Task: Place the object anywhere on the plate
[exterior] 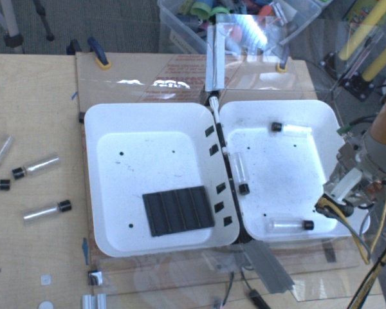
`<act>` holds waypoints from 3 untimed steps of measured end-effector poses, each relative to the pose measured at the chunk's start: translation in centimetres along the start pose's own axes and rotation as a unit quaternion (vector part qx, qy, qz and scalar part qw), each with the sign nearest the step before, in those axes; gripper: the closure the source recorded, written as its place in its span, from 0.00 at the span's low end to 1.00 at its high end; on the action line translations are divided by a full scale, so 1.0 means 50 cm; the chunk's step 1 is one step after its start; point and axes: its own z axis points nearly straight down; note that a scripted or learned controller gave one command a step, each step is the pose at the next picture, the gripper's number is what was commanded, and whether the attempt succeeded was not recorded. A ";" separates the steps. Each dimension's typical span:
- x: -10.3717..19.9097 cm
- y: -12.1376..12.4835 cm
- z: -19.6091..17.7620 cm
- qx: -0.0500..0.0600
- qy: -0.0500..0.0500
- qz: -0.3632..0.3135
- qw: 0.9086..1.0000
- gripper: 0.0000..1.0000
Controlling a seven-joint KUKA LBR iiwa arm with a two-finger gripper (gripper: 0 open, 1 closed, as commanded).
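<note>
So, plate [178, 210]: sat bare in left bin [93, 172]
tubes [289, 224]: three lay in right bin [321, 118], none placed
gripper [347, 184]: off to the side, likely empty; couldn't tell open or closed

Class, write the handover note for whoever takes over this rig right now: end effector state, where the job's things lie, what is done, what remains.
End effector: at the right rim of the right bin; open or shut cannot be told.
Three clear, black-capped tubes lie in the right bin: far tube by the back wall, middle tube along the left wall, near tube by the front wall.
Black ribbed plate: flat in the left bin, nothing on it.
Done: nothing placed yet.
Left: pick up a tube and set it on the plate.
</note>
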 end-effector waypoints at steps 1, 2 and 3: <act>0.284 0.084 -0.041 -0.003 0.001 -0.086 0.996 1.00; 0.208 -0.038 -0.019 -0.001 0.000 -0.176 0.984 1.00; 0.362 -0.029 -0.069 -0.004 0.001 -0.306 0.952 1.00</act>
